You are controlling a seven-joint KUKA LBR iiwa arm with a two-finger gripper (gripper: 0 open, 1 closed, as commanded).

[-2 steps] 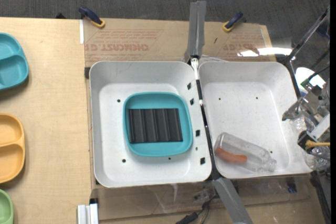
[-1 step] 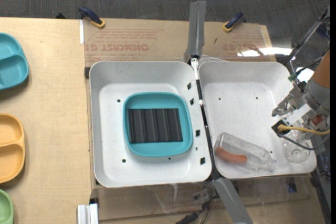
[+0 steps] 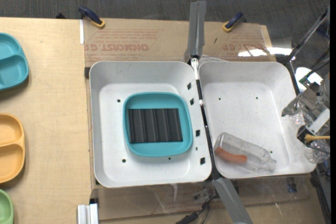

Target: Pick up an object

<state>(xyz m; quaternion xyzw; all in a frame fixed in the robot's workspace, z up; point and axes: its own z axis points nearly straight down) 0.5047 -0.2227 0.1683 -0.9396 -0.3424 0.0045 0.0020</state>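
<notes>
A clear plastic bottle (image 3: pixel 245 153) lay on its side in the right bin (image 3: pixel 247 81), near the front wall, with something orange-red showing through it. The left bin (image 3: pixel 105 86) held a teal tray (image 3: pixel 157 148) with a dark ribbed insert. The pincer (image 3: pixel 310 123) sat at the right bin's far right edge, well apart from the bottle — whether it was apart or together could not be told. The bottle looked light, thin-walled and slick, likely to roll or dent — best taken across its round body near the middle, not at the narrower end.
</notes>
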